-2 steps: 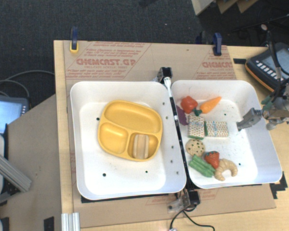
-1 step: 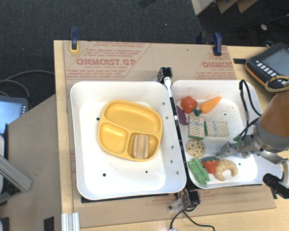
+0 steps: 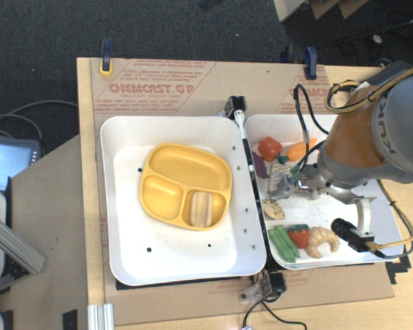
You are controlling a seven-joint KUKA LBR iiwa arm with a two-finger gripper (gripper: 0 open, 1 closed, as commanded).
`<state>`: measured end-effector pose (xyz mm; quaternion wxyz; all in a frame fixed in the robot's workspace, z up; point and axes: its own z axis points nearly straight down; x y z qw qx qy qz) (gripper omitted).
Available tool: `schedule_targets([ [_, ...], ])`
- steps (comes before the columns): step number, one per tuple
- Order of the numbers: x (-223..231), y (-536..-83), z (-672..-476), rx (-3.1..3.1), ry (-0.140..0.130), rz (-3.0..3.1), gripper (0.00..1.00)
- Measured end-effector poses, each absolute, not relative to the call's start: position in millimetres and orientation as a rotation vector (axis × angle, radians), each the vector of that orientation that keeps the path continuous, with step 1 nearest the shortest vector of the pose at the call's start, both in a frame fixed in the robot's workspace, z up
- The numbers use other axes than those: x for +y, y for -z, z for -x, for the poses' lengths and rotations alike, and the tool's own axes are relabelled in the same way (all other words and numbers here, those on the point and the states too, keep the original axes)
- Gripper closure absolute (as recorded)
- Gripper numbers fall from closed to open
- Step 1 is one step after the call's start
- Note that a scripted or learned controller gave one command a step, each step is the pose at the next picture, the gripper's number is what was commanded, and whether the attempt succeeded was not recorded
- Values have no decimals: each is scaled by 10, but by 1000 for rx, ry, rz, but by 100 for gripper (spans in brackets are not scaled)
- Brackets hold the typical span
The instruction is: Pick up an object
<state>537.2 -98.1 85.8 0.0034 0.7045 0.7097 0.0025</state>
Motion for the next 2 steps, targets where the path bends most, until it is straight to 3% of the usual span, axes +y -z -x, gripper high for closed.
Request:
schedule_targets([
  [1,-907,-849,-5886,2223,-4,-2214,0],
  [2,-956,-848,-6129,2221,-2,-2217,0],
])
